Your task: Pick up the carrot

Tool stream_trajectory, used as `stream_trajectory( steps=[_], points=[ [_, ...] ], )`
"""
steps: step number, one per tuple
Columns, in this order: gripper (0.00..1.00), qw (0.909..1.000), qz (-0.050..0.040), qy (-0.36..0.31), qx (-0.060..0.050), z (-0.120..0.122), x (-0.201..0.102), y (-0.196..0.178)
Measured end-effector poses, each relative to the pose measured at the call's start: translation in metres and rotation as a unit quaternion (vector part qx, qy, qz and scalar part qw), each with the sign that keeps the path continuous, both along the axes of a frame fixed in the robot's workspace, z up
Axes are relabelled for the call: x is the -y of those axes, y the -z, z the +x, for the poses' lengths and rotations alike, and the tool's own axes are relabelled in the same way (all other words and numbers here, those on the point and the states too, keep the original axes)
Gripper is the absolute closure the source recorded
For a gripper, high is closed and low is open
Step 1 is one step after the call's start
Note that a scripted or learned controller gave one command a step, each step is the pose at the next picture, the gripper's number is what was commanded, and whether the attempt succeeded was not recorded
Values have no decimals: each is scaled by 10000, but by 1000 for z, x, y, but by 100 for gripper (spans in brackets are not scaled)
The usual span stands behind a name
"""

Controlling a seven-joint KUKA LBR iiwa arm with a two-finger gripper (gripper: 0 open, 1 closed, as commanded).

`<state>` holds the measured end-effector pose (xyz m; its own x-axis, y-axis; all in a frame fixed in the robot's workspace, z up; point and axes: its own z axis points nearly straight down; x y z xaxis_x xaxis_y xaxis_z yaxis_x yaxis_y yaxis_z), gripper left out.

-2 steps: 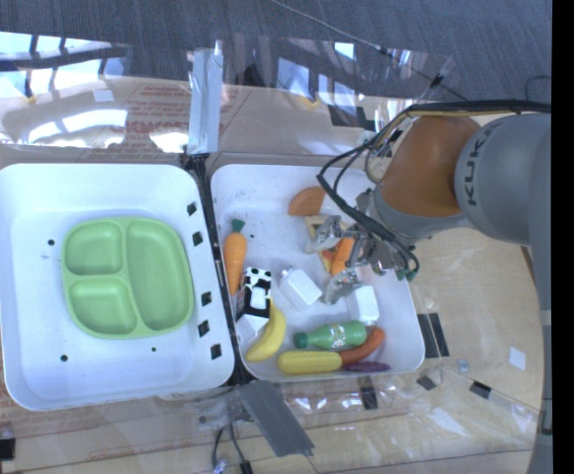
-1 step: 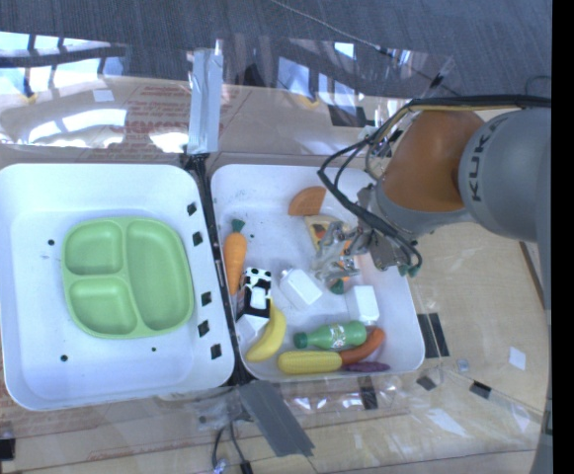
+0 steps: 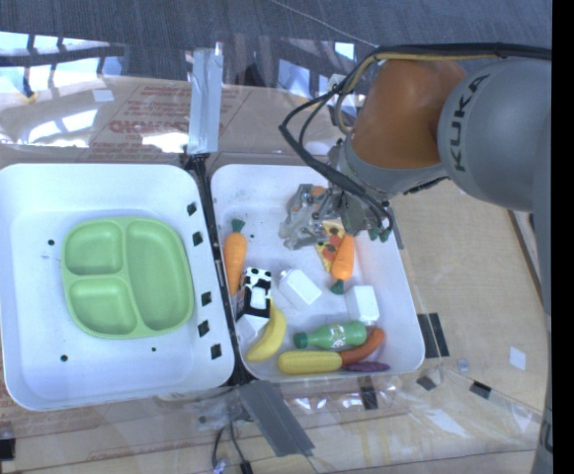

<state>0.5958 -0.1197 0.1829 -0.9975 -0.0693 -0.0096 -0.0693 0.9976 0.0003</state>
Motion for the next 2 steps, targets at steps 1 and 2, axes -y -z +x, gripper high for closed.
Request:
stream_trajectory(
  steps=[1,2],
  points=[
    [0,10000,-5,24,-35,-2,3,3],
    [0,9924,-17,-1227,-30,8,70,7]
  ],
)
